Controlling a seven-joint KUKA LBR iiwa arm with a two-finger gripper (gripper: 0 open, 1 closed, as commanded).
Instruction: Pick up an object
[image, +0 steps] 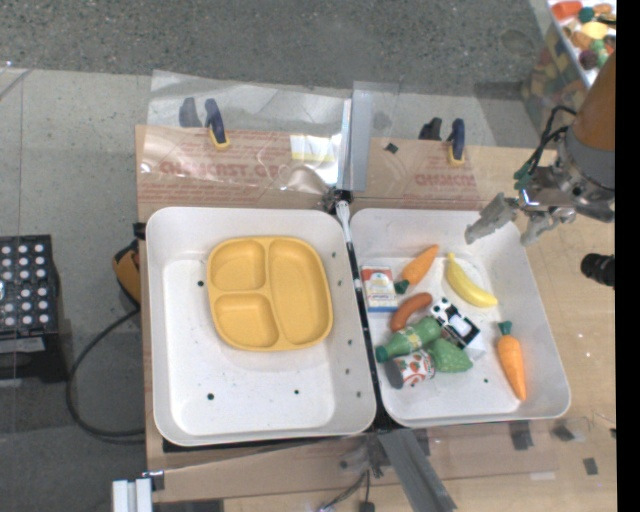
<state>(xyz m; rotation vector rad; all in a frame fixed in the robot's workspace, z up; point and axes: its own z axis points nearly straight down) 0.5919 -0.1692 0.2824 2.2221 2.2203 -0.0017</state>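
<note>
The bench (575, 330) carries two shallow white bins side by side. The left bin (180, 340) contains a yellow divided plate (270, 292) with three compartments, lying flat toward the bin's upper half. The right bin (545, 390) contains the loose objects: a small orange carrot (420, 264) near the upper centre, a yellow banana (467, 281) just to its right, a small white-and-red carton (377, 289) against the left wall, a reddish-brown sausage-shaped item (410, 310) below the small carrot, a green vegetable (425, 343) at the centre of the cluster, a black-and-white item (458, 324) touching it on the right, a small can (412, 369) at the lower edge of the cluster, and a larger carrot (512, 365) lying apart near the right wall. The gripper (512, 220) is positioned above the upper right corner of the right bin, clear of all objects. The jaws stand apart, spread wide, with nothing between them. Two blue clamps (214, 122) (457, 140) secure transparent sheeting (260, 150) at the far edge of the bench.
</note>
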